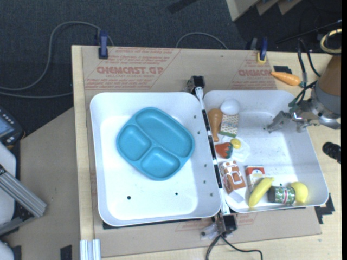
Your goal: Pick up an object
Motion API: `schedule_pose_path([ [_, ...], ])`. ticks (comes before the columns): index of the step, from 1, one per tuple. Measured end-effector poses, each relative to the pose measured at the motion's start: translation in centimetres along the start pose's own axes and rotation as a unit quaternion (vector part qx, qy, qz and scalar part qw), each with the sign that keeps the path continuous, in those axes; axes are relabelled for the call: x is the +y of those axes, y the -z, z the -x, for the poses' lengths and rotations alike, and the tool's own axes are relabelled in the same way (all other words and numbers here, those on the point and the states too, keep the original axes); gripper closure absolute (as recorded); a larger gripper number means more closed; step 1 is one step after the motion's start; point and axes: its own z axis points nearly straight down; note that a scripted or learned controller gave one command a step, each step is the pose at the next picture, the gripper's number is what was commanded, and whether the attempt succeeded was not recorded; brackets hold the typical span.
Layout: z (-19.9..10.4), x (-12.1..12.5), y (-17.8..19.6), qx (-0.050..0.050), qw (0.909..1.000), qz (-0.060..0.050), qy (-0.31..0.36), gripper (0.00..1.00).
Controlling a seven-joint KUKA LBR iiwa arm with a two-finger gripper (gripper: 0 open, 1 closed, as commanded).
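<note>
two white bins (pixel 108 145) on cardboard-topped bench (pixel 81 118), dark carpet (pixel 32 10) beyond.

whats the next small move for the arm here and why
Probably a short move toward the view's left and down, toward the toys. The gripper hovers over a bare patch of the right bin with nothing between its fingers, while the nearest things, a white ball and a patterned packet, sit by the bin's left wall.
</note>
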Motion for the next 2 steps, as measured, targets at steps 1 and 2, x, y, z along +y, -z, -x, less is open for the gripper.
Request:
schedule_pose_path([
  [1, -8.1, -8.0, 3.1, 0.007, 0.9999, -0.008, 0.003, 0.0],
  [2, -8.7, -9.8, -3.4, 0.002, 1.0, -0.001, 0.001, 0.0],
])
